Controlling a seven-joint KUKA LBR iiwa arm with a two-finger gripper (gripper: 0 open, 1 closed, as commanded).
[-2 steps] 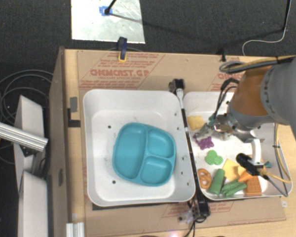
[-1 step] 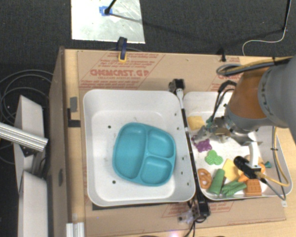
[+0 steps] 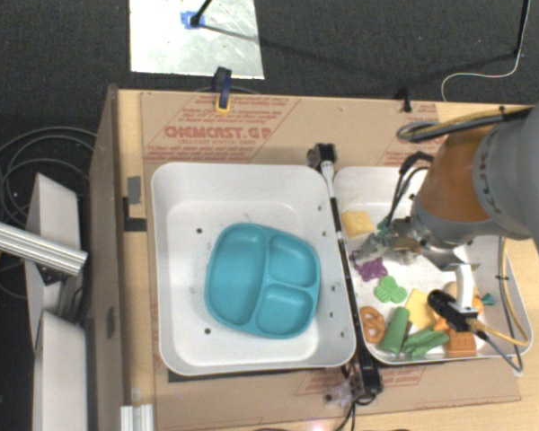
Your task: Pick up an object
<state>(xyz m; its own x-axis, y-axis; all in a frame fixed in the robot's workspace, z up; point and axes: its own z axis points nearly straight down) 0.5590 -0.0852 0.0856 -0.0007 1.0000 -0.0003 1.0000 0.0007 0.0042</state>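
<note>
Everything is placed from the blue plate [image 3: 262,279], a 3-part dish lying flat in the left bin [image 3: 175,241], 1 of 2 white bins on the surface [image 3: 130,277].

Nearest, past the plate's near right corner and over the rim into the right bin [image 3: 368,180], an orange block [image 3: 461,344] sits in that bin's near right corner. A green bean pod [image 3: 424,339] and a green stick [image 3: 395,330] lie between the block and the plate. A brown pretzel [image 3: 372,320] is the closest of this group to the plate, touching the stick.

A little farther back, level with the plate's near half, a yellow wedge [image 3: 419,308] lies beside a green flower shape [image 3: 391,288], and the flower is the nearer of the 2 to the plate.

Level with the plate's middle, a purple piece [image 3: 370,266] lies just across the rim from it. The tool [image 3: 384,238] hangs right over this piece, at its far edge. I cannot tell whether the tool is wide or narrow, or whether it touches the piece. The grey and orange arm [image 3: 485,182] comes in from the side away from the plate.

Level with the plate's far edge, a yellow slab [image 3: 357,221] rests close to the rim between the bins.

Beyond the plate, a cardboard sheet [image 3: 251,119] with red lettering covers the surface, with a blue and yellow clamp [image 3: 223,88] at its far edge. Farthest off, a silver sheet [image 3: 196,25] lies on dark carpet.
</note>
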